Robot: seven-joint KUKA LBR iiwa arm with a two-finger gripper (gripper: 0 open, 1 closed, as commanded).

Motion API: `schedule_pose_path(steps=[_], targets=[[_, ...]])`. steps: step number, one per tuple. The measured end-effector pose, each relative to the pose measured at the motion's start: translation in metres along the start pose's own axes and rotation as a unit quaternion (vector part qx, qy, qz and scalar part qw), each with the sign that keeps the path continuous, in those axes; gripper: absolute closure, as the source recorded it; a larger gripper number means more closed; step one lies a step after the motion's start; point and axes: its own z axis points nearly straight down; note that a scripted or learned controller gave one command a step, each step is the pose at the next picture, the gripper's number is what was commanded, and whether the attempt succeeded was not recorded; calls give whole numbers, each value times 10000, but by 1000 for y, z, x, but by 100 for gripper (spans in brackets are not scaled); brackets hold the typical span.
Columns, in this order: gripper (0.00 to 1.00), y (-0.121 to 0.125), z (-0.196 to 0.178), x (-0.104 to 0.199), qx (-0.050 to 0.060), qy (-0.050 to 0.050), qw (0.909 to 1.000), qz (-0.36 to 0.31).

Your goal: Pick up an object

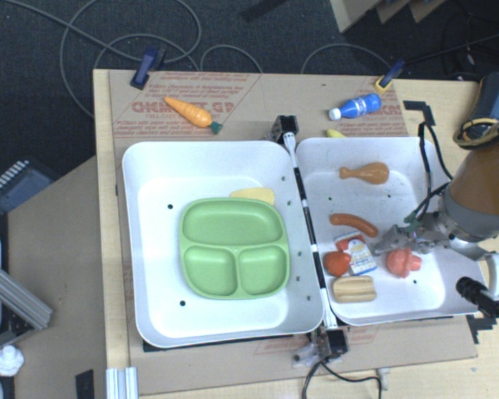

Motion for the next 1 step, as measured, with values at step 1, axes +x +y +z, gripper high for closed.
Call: schedule_pose_path(steps=[1], targets=[[0,-34,0,36,6,5,10000,-2]])
